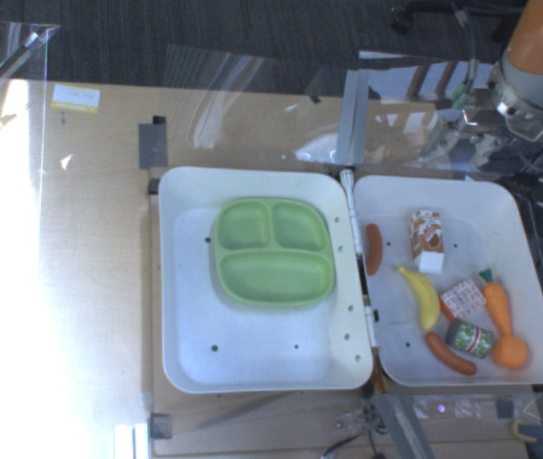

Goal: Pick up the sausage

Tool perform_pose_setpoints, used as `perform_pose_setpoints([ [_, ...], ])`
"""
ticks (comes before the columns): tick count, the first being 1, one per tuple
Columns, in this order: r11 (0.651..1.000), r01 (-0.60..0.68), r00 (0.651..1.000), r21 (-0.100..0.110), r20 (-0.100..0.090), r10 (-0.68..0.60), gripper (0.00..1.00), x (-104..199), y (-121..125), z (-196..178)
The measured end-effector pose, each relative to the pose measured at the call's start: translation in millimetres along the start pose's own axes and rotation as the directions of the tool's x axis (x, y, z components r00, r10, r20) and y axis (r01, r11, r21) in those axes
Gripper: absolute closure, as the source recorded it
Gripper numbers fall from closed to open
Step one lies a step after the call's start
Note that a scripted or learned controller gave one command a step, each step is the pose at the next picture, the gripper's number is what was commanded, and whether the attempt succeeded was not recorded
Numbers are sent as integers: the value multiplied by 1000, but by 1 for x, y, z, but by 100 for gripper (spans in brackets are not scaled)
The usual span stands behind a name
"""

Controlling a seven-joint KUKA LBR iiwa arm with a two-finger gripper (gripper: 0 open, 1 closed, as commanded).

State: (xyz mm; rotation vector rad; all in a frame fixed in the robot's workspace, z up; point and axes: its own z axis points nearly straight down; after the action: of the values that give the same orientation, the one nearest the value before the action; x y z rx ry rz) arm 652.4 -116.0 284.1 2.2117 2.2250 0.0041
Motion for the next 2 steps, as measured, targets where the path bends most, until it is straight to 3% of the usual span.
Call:
perform_pose_setpoints([
  [1, 999, 34, 999, 2, -1, -34, 0, -15, -52, 97],
  [2, 997, 76, 997, 5, 1, -76, 0, -16, 10, 188],
])
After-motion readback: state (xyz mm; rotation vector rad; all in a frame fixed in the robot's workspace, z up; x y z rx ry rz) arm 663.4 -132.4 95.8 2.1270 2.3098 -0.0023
